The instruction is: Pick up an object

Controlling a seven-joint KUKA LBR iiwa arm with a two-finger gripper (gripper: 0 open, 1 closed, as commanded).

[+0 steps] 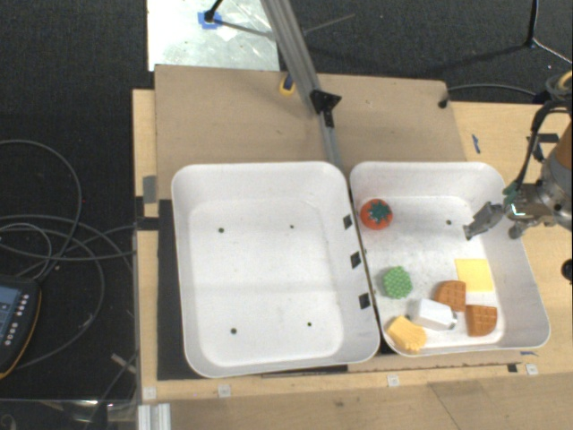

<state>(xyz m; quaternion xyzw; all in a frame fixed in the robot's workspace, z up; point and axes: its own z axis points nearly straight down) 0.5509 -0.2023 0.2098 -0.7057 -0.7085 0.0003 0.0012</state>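
Yellow, brown and white pieces crowd the right bin's (519, 267) near corner: a yellow block (406, 334) at six o'clock, a white block (433, 314), two brown waffles (451, 294) (481, 319) and a yellow slab (474, 274), several touching. A grab there could, I judge, catch two at once or wedge on a neighbour. The green ball (397, 282) and red ball (376, 214) may roll off. The gripper (499, 221) hangs at three o'clock, fingers spread, carrying nothing. The left bin (192, 267) sits on the tan bench (385, 119); dark carpet (72, 79) and cables lie beyond.
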